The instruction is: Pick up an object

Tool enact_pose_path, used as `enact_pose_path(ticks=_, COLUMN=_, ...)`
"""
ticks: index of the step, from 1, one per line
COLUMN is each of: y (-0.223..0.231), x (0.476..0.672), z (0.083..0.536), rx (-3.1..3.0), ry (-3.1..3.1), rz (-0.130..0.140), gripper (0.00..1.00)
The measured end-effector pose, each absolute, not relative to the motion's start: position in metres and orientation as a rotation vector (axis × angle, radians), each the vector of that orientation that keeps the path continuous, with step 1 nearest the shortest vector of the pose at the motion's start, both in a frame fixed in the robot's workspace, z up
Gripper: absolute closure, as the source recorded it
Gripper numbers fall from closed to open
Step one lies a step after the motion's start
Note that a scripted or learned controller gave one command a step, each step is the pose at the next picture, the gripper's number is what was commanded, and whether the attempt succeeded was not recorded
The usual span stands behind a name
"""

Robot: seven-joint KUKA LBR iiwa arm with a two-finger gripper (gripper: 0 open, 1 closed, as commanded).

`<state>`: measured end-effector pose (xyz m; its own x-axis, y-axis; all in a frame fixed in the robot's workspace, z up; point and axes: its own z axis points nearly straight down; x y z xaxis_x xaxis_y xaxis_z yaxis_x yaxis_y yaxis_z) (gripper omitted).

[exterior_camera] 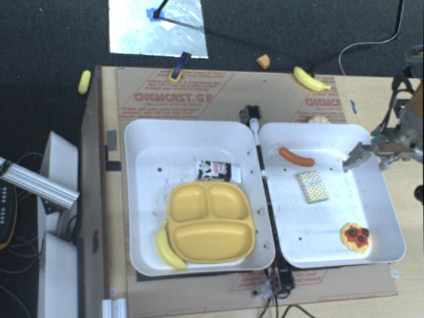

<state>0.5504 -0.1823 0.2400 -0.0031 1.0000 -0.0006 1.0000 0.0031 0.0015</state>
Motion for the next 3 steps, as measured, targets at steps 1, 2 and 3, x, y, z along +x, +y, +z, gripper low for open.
enact_pose_path(ticks=1, y=-0.15, x=0.563, z=0.148, rx=2.218, ry=2.226, rz=-0.001, gripper=0.0)
enact_pose_path(ticks=2, y=-0.121, x=0.557, z=0.084, rx=2.218, ry=2.224, rz=0.001, gripper=0.0)
enact_pose_path(ticks=3, y=-0.121, x=0.558, z=0.095, rx=2.217, ry=2.223, rz=0.003, gripper=1.0)
